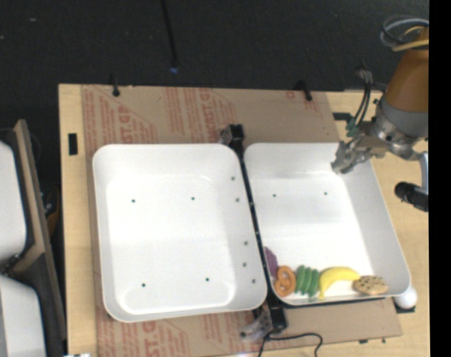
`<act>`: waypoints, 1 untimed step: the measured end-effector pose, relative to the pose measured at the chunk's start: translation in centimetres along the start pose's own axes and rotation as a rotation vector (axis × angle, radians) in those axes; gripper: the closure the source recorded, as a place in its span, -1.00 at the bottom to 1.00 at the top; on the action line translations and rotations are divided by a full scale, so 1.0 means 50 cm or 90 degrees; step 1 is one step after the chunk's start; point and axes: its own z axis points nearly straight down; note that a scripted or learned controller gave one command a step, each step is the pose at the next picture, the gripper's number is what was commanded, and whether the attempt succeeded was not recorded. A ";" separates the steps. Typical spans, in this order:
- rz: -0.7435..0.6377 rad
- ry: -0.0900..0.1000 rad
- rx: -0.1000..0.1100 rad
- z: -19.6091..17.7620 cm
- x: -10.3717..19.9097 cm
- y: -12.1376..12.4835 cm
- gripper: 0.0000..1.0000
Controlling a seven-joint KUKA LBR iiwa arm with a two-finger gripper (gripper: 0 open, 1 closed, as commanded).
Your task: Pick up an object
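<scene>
The tool hangs over the top right corner of the right shallow white plastic bin, and honestly I can't tell how it's set. All the pickable stuff sits well away, along that bin's bottom edge: an orange pretzel-shaped toy, a green ridged toy right beside it, then a yellow plastic banana and a tan chocolate-chip cookie. The left white bin sits alongside on the cardboard-covered tabletop.

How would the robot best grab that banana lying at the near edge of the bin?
Probably from above, across the banana's thick middle. It lies flat against the bin's near wall, with the green toy and cookie close at its ends, so its sides look most open.
</scene>
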 end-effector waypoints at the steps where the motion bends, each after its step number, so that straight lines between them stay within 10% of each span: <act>1: 0.000 0.001 0.003 -0.037 -0.002 0.001 1.00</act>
